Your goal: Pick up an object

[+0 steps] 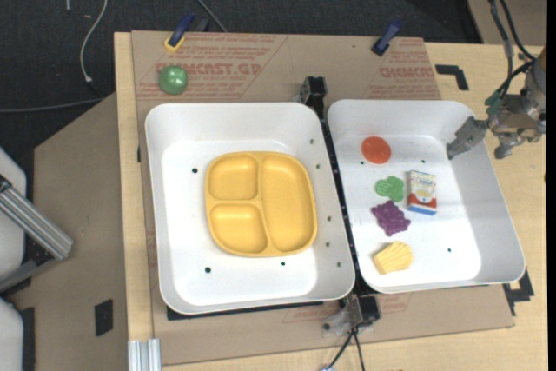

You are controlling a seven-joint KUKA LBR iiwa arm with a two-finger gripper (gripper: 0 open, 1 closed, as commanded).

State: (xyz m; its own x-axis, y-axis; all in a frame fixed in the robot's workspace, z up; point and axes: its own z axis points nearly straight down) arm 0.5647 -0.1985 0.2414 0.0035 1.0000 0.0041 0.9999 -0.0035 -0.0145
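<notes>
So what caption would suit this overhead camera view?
Gripper at the right bin's far edge, five small toys inside; yellow tray in left bin.

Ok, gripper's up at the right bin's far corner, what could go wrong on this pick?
The green piece, purple piece and small carton sit bunched together, so a descent there may nudge neighbours or grab two. The gripper hovers by the right bin's rim; a low approach might clip the wall. The orange disc looks flat, possibly hard to grip.

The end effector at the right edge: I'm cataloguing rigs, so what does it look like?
The end effector is a grey metal assembly with two dull grey fingers, boxy at the base. Thin dark cables loop down toward it from above, over the tan board beside the right bin.
</notes>
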